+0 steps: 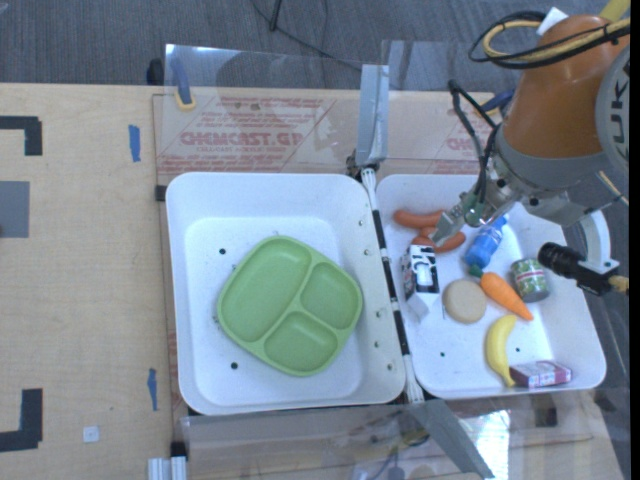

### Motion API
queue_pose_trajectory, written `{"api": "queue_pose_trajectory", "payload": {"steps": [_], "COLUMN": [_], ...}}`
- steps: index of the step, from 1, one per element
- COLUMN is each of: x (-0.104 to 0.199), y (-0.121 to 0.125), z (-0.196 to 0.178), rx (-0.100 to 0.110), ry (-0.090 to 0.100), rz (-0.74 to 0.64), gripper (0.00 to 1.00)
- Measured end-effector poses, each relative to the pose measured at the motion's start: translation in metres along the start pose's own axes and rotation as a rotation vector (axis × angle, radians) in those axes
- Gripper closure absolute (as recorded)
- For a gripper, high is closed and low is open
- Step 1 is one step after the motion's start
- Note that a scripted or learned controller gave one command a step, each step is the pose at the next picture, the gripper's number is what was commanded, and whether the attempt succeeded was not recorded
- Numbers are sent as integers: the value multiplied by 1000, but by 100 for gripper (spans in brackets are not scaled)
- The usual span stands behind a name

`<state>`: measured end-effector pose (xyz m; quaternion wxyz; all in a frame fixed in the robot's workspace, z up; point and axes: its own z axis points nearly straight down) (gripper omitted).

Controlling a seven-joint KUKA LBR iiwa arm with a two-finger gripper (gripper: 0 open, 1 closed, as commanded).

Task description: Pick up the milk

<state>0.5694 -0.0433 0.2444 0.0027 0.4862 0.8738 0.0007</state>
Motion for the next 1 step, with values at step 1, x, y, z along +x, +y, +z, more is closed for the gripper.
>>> {"api": "queue_pose_trajectory", "payload": {"steps": [1], "x": [0], "y": [0], "z": [0], "rx": [0], "ry": [0], "rz": [-1], "gripper": [0]}}
